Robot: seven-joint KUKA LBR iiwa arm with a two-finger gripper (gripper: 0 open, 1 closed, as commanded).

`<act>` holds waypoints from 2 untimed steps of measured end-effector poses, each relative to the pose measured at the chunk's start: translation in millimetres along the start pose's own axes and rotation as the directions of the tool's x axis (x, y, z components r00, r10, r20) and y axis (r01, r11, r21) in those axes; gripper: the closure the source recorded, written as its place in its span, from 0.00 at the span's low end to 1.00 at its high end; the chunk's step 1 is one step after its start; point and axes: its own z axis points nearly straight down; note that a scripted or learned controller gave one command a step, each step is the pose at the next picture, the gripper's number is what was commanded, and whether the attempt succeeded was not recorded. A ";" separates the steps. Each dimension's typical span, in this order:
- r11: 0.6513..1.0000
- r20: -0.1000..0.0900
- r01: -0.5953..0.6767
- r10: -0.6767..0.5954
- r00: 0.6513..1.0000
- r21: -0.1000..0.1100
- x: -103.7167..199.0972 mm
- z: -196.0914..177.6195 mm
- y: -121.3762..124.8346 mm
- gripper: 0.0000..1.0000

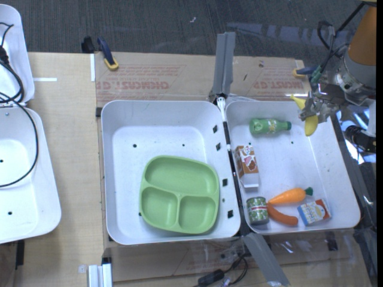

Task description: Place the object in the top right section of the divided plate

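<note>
End effector (315,113) pinching yellow banana (310,124) over right bin (335,154); dark carpet beyond bench.

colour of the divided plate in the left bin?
Light green all over; the divided plate shows clearly in the camera view.

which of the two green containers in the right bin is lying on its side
The green bottle near the bin's far wall lies on its side. The green can, by the near wall beside the carrot, stands upright.

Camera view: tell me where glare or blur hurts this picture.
Camera view: glare whitens the right bin floor by its far edge; the gripper and the yellow thing by it look soft; the green plate is evenly lit, dividers clear.
</note>
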 end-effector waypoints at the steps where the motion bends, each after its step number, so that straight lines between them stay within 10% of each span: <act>1: 0.995 0.000 0.099 -0.099 0.995 -0.002 60.8 -18.8 49.4 1.00; 2: 0.968 -0.001 0.253 -0.253 0.968 -0.001 90.1 36.5 -4.5 1.00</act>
